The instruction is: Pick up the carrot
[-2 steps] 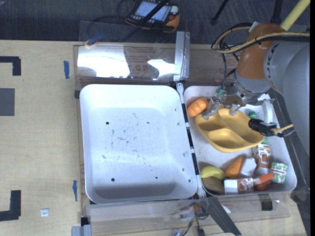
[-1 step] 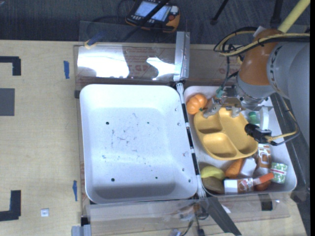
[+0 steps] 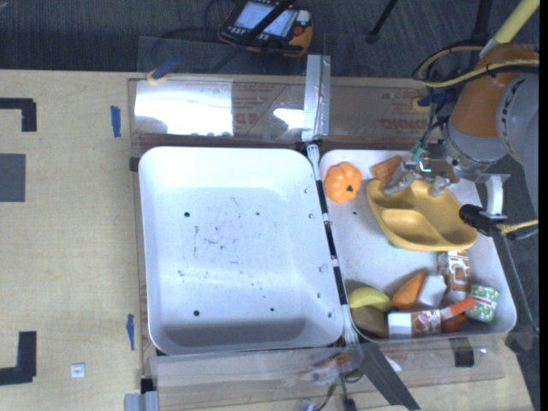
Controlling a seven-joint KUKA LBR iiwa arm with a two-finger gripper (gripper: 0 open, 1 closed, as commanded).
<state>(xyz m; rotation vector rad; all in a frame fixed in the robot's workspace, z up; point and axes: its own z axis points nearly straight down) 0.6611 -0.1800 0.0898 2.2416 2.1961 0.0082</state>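
While the carrot (image 3: 409, 288) lay tilted near the front of the right bin (image 3: 360, 238), its thicker orange end pointed up toward the middle of that bin and its lower end sat among a cluster of other items along the front wall. Just to its left was a yellow-green fruit (image 3: 368, 298) with a darker brown piece (image 3: 370, 318) below it, and in front of the carrot a white bottle (image 3: 419, 322) lay on its side. To the right of the carrot stood a small brown-and-white packet (image 3: 455, 272), with a red item (image 3: 460, 307) and a green-and-white packet (image 3: 482, 303) close by in the front right corner. Farther back, a yellow bowl-like dish (image 3: 421, 221) filled the middle of the right bin, and a small orange pumpkin (image 3: 342, 181) sat near the divider between the bins at the back left. The gripper (image 3: 425, 168) hung over the back of the right bin at the far rim of the yellow dish, well apart from the carrot; whether its fingers were spread or closed could not be told from this angle, and nothing was seen held between them. An orange piece (image 3: 387, 168) lay just to the left of the gripper. Beside all this, the left bin (image 3: 231, 247) showed a scuffed white floor
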